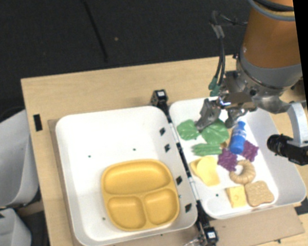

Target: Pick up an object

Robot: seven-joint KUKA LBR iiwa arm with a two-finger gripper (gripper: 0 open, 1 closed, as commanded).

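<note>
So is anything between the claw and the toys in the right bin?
Nothing visible. The claw hangs over the back of the right bin, just above the green pieces, with no other thing between. The blue bottle and purple piece lie beside them, packed close.

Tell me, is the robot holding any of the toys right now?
Nothing is held: the two-finger gripper hovers with open fingers above the green leaf-shaped toys in the right white bin.
</note>
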